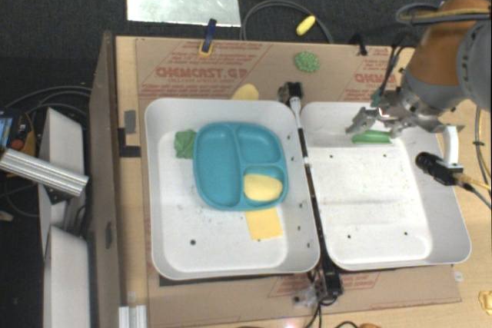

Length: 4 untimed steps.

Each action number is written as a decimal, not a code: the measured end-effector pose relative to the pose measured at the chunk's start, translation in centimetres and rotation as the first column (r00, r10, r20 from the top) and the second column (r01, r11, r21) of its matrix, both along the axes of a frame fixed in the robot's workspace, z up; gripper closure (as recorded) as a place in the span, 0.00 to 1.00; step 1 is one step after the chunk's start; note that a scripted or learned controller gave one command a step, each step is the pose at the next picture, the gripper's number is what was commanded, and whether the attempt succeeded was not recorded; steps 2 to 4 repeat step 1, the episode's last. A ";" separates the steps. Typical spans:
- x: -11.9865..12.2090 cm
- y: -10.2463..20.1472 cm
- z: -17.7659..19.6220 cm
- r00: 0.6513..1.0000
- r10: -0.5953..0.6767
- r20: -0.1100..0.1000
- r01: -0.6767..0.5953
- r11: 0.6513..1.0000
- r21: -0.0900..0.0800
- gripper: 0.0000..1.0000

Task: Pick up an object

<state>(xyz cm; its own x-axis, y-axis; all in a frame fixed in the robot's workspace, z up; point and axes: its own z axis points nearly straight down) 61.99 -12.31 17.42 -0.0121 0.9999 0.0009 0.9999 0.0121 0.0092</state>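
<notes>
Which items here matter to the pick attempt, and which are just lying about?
In play:
- end effector, low in the right white bin
- flat green object beneath it

Lying about:
- teal divided plastic tray in the left white bin
- yellow rounded piece in the tray
- yellow flat square
- green leafy piece

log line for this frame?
arm: over right bin far edge | gripper: at green object, grasp unconfirmed | left bin: blue tray

Left of the gripper (369, 121), the blue tray (231, 165) looks like smooth, glossy plastic; the white bins (384, 242) are matt plastic, and the bench (215, 69) is printed cardboard.
</notes>
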 end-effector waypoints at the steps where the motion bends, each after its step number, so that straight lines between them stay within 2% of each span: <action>1: -4.5 5.4 5.5 1.000 -0.003 -0.006 0.003 1.000 0.001 1.00; 4: -4.5 5.4 5.5 1.000 -0.003 -0.006 0.003 1.000 0.001 1.00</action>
